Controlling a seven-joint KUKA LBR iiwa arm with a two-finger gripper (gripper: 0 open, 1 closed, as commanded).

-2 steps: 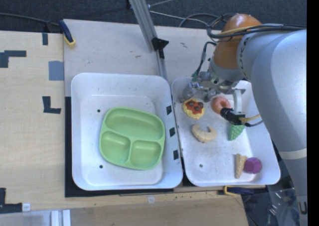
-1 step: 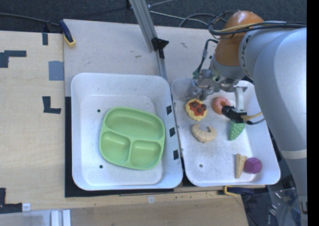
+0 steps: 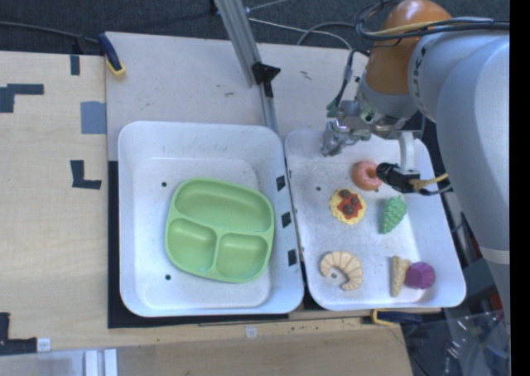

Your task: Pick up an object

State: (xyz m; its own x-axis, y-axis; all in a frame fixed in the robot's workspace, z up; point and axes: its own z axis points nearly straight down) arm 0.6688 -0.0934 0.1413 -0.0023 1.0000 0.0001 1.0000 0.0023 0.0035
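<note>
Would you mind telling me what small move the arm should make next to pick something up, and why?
Probably a short shift toward the round orange toy doughnut, then a descent. The gripper hangs at the far edge of the right white bin with nothing seen in it, and the doughnut is the nearest toy, lying apart from the small pizza-like piece.

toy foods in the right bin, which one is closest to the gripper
The orange donut. It lies just below and right of the gripper, in the bin's upper part; the pizza, grapes, croissant and ice cream cone lie farther down.
</note>
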